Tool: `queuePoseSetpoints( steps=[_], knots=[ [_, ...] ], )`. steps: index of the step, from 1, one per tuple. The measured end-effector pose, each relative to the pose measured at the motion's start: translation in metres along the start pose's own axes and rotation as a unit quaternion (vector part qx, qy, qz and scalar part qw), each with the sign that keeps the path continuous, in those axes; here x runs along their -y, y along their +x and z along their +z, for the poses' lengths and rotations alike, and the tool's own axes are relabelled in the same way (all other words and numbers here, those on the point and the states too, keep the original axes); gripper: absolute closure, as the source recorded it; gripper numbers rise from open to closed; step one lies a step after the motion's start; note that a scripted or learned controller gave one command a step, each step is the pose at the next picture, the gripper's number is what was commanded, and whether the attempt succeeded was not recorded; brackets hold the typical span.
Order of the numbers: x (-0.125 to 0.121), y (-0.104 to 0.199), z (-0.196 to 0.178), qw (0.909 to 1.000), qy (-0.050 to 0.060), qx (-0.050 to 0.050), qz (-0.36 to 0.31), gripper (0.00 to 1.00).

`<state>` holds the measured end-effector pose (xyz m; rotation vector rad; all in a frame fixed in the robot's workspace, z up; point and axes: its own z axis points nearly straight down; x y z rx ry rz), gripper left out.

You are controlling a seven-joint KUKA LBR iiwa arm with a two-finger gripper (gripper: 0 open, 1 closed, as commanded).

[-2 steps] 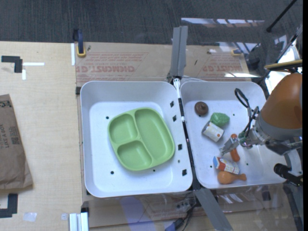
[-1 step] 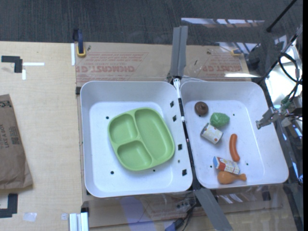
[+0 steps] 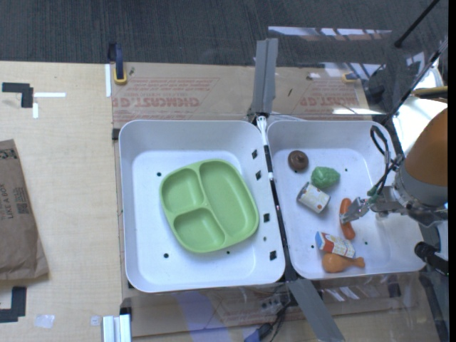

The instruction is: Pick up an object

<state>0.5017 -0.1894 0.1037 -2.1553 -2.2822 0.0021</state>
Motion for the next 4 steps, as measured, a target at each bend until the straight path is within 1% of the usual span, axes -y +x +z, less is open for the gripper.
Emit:
queuePoseSetpoints(
  steps=[1, 2, 3, 4],
  knots=[
    [0.013, 0.014, 0.012, 0.9973, -0.001, 0.0, -0.074, 0.0],
    [0.013, 0.013, 0.003, 0.9975, -0.002, 0.001, -0.071, 1.0],
    [-0.05, 0.088, -0.111, 0.9999, 0.0, 0.001, -0.016, 1.0],
    [-0.023, 0.103, -0.181, 0.9991, -0.001, 0.001, -0.042, 1.0]
  ],
)
